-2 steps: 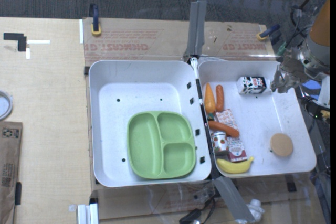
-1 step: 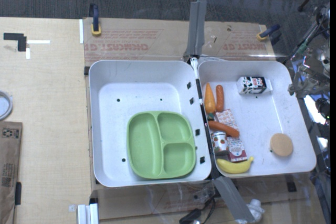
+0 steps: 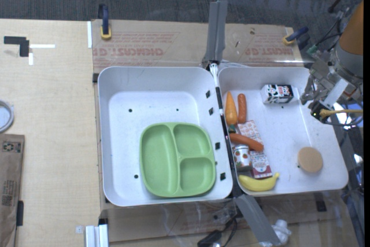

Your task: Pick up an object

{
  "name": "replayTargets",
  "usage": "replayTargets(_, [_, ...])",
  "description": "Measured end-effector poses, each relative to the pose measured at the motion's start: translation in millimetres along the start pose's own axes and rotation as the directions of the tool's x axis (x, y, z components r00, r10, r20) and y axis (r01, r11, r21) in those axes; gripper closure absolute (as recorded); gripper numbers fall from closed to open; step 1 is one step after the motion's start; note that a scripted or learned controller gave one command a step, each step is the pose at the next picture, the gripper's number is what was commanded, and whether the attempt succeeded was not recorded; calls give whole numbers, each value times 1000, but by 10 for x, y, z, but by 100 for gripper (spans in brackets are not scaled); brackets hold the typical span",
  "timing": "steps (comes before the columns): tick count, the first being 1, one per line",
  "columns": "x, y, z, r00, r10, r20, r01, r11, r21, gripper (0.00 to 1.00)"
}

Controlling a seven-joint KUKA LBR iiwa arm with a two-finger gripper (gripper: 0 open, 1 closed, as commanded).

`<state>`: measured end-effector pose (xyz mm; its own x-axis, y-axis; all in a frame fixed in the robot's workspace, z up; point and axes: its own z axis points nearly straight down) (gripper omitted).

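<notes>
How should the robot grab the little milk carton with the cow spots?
Probably from straight above, closing across the short sides of the milk carton. It lies on its side near the back of the right bin with bare floor all round it, so nothing blocks the fingers. The hand is already close on its right.
</notes>
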<state>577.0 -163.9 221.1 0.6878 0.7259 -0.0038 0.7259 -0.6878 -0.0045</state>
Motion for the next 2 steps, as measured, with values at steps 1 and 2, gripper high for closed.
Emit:
replayTargets(1, [-430,-197,-305,997,74,0,-74,997,-1,100])
replayTargets(2, [-431,-309,-72,935,354,0,-354,935,1,100])
